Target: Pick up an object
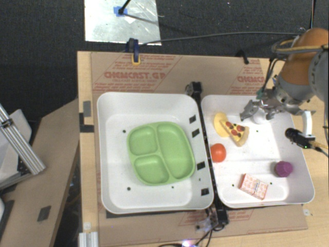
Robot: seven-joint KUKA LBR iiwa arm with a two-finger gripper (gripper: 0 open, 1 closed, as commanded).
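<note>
gripper [255, 110] near right bin [298, 187] far rim, pizza slice [237, 132] just beside

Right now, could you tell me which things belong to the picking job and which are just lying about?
Job:
gripper
pizza slice
banana
tomato
purple ball
pink packet

Lying about:
green tray
blue clamp

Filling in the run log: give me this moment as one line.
gripper: over right white bin, far end, holds nothing | nearest: pizza-slice toy | green divided tray: left bin
</note>
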